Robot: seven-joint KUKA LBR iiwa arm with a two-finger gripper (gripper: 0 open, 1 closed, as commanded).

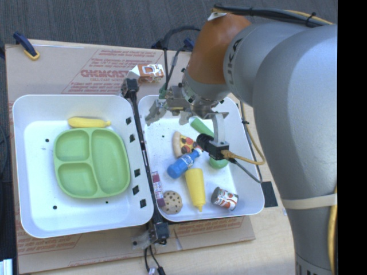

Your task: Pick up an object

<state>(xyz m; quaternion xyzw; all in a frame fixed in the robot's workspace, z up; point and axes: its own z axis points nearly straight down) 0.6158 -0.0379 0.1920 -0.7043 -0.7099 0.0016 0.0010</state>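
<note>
Left bin: You see a green divided plate lying flat, with a yellow banana-like piece just beyond its far edge; the tool is well apart from both.

Right bin: This bin holds the crowd of pick candidates, and the arm has reached into it.

Gripper: It is poised over the far end of the right bin, spread wide, with bare white floor between the fingers and nothing held.

Cookie: It lies at the near corner, beside the divider.

Blue bottle: It lies on its side, mid-bin, just near of the pizza slice, the two touching or nearly so.

Yellow bottle: It lies flat, close by the blue bottle's cap end.

Green piece: It is partly hidden by the wrist, so you cannot tell its shape.

Can: It lies tipped over near the right wall.

Step in hand: By the look of it, this is the approach, with no grasp made yet.

Next move: You would want to shift toward the near side, centre over a single item, and descend. The pizza slice is the closest candidate, but it looks flat and crowded by the bottle, so expect a demanding, low pinch.
</note>
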